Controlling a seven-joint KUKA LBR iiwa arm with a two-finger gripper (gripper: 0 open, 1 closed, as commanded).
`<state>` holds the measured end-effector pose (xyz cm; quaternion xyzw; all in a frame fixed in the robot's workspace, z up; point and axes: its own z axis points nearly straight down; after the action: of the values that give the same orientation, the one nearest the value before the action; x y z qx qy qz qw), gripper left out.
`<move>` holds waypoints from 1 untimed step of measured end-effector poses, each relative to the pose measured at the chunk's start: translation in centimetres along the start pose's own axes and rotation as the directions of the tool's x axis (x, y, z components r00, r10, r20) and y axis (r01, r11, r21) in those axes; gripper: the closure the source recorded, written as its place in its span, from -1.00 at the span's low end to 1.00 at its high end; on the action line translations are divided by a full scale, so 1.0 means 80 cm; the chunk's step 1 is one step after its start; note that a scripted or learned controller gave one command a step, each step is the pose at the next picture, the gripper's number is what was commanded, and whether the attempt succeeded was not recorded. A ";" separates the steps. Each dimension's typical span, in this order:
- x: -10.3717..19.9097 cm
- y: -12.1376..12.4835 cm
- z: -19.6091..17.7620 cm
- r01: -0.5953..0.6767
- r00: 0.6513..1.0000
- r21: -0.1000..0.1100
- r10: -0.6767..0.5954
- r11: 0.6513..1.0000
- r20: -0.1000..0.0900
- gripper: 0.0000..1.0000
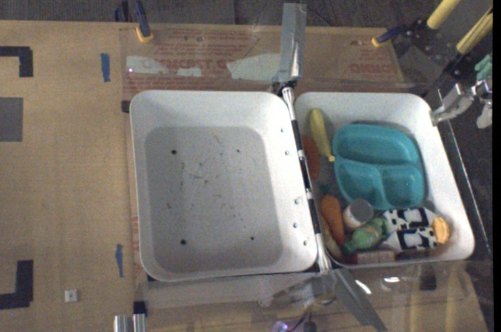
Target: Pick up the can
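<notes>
Two white bins are seen side by side on the bench (63, 166). The left bin (141, 166) shows a scuffed, speckled floor. The right bin (454, 197) is crowded along its near and left sides.

A teal divided tray (380, 166) is laid in the middle of the right bin. A yellow banana (318, 131) is set against the tray's left edge, and an orange carrot (332, 216) is placed further toward the near side. A black-and-white cow-patterned item (412, 229) is found at the near wall, with a green item (368, 233) just to its left.

The can (359, 211) is seen standing upright just off the tray's near-left corner, between the carrot and the cow-patterned item. It is small, with a pale, round top facing the camera and a darker side barely shown.

The gripper (462, 97) is seen at the right edge, above the right bin's far-right corner, well apart from the can. Nothing is seen between its fingers; how far they are parted cannot be told.
</notes>
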<state>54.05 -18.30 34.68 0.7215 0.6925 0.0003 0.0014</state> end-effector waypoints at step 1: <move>-0.015 0.058 0.174 0.006 1.000 0.002 -0.006 1.000 -0.001 -1.00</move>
<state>58.67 -19.73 20.78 0.7195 0.6945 0.0001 0.0004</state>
